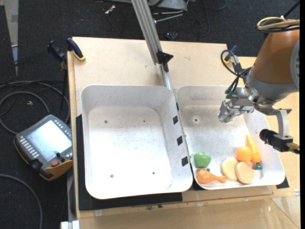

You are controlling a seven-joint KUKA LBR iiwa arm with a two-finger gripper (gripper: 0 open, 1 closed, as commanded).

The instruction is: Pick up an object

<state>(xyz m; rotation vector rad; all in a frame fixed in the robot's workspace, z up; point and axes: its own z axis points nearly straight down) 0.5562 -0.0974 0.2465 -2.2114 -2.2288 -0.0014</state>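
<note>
My gripper [228, 114] hangs over the back half of the right bin [200, 99], with nothing visible between its fingers. Toy foods lie along that bin's front edge, well below the gripper in the view. A green pepper [202, 159] sits at the left, an orange drumstick-shaped piece [209, 177] in front of it. Two pale round slices [230, 169] [245, 172] lie side by side, with an orange ball [244, 154] and a carrot [253, 150] behind them to the right.
The left bin [95, 128] stands beside the right one, their rims meeting at the middle. A slanted metal pole [148, 25] rises from the back. A teach pendant [43, 147] lies on the floor at left, with cables around it.
</note>
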